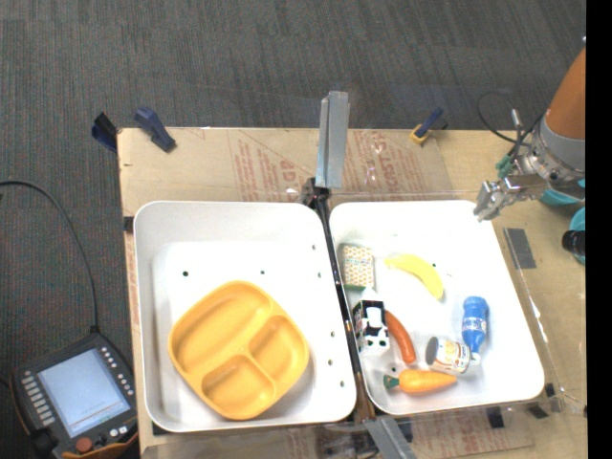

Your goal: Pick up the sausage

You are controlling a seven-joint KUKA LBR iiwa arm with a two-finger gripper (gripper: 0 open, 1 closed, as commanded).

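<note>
Sausage (pixel 400 337) is lying wedged among toys near the right bin's (pixel 497 256) front edge while we are hovering our claw (pixel 490 202), grip state unclear, over its back-right corner.

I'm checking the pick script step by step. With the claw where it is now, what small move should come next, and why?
Probably carry the claw down-left over the right bin until it hangs above the sausage. The claw sits at the bin's far right corner, apart from the sausage, which lies near the front between the cow-patterned carton and the small can, so a centred approach matters.
</note>
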